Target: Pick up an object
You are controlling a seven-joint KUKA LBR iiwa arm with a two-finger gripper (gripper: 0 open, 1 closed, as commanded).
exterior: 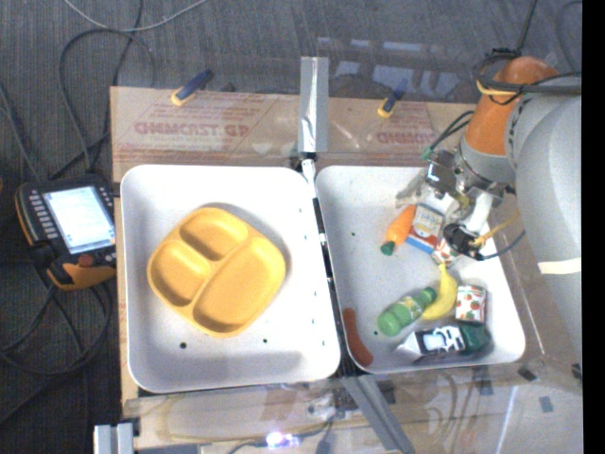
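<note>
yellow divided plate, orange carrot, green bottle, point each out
yellow divided plastic plate (217,270), camera view, middle ridge
orange toy carrot (401,227), camera view, mid-body
green plastic bottle (406,311), camera view, mid-body

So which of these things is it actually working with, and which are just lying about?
In play: tool, carrot, banana, green bottle, small carton, right bin.
Lying about: yellow tray, left bin, handheld screen, floor cables.

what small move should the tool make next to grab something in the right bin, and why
Probably a short drop straight down. The tool sits over the upper part of the right bin, right at the small carton beside the toy carrot, and nothing shows held in it. The banana and green bottle lie farther toward the near edge, so the carton looks the closest target.
</note>
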